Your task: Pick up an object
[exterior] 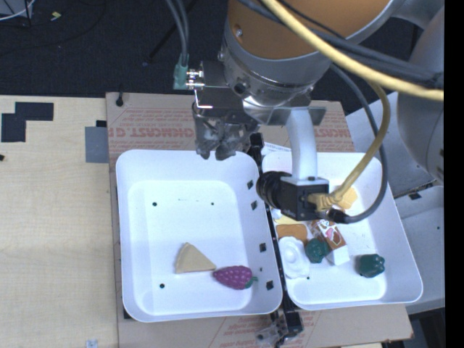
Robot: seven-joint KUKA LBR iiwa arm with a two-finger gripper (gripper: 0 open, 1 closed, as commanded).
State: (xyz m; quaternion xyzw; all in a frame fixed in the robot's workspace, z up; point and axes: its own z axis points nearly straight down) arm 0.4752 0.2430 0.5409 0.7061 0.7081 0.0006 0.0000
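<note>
1. The hand [217,145] hangs above the far rim of the left bin, up near the top of the view. Its dark fingers point down with nothing between them; from here I cannot tell whether they are apart or together.
2. The arm [304,27] looms over everything, grey with a broad orange band, and a yellow cable [362,169] loops down across the right bin.
3. The surface [51,216] is pale wood, with a cardboard sheet [145,125] laid under both bins.
4. The left bin [138,194] holds two things, both near its front edge and well apart from the hand.
5. The tan wedge [192,259] lies flat. I would guess it is light and stiff, best pinched across its narrower sides.
6. The purple bunch of grapes [233,276] sits just beside the wedge at its right. It looks like a bumpy toy, probably light; a grip across its middle seems safest, since the knobs may slip.
7. The right bin [395,267] holds a cluster near its left wall: a white piece [291,256], an orange slab [291,230], a teal lump [316,250], and a dark green lump [370,264] off to the right.
</note>
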